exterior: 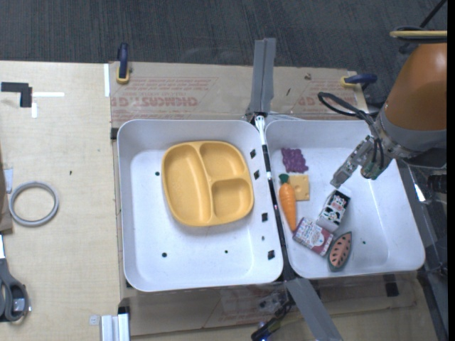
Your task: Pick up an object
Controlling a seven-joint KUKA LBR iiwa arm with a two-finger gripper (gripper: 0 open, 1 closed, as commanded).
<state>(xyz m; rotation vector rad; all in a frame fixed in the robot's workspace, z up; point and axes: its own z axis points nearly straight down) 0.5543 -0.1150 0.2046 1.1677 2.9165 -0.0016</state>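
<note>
My gripper point(357, 170) hangs over the right bin point(398, 233), its two fingers spread open with nothing between them. Just below and left of it a small black-and-white carton point(334, 209) lies on the bin floor. Near the bin's left wall lie purple grapes point(293, 159), a yellow cheese wedge point(301, 186) and an orange carrot point(287, 204). A pink packet point(313, 235) and a watermelon slice point(340, 251) rest toward the front. The arm's orange band point(423, 84) is at the right edge.
The left bin point(142, 261) holds a yellow divided plate point(208, 183). A grey bar point(264, 77) stands at the back, between the bins. On the bench at left lie a tape ring point(32, 203) and scissors point(11, 300). Clamps point(123, 62) grip the cardboard behind.
</note>
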